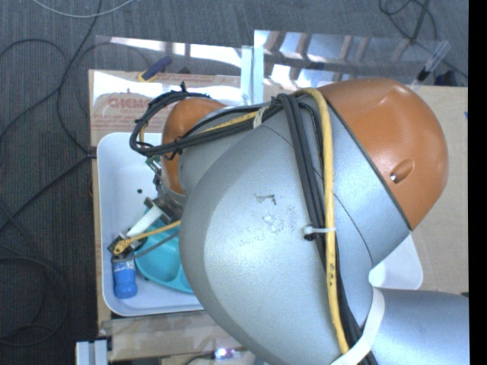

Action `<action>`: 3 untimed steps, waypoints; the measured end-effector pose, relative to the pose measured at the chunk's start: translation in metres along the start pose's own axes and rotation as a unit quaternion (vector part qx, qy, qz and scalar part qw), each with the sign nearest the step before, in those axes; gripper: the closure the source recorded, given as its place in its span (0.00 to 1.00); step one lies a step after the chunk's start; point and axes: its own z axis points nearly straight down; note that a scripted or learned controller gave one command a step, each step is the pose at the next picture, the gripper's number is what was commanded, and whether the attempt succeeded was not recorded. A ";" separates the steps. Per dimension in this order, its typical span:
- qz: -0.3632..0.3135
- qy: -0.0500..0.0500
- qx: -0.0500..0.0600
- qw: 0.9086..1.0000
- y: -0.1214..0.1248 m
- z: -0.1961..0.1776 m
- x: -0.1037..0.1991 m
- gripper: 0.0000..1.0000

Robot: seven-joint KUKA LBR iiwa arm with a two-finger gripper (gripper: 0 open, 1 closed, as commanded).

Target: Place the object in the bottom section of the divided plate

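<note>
much of the camera view was taken by our arm (304, 226), its grey body and orange band hanging over both bins, so we worked with little sight of the job. we saw the left bin (106, 204) along its left wall and near corner. against that wall, by the bin's near-left corner, lay a small blue object (125, 277), which we took to be the thing to place, though we could not be sure. just beside it, toward the bin's middle, showed the curved edge of the teal divided plate (163, 261), mostly hidden under the arm. the gripper (152, 223) sat low above the plate's far edge with a white and yellow piece near it; whether the claw was released or clenched on anything we could not tell.

to do this step well, we judged that we should confirm what the claw held before moving, then find the plate's bottom section, whose dividers were hidden. we thought a slow, low approach wise, since the blue object lay tight against the wall and the plate's rim could catch it.
</note>
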 end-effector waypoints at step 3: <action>-0.168 0.001 0.018 0.986 0.019 -0.028 -0.080 0.00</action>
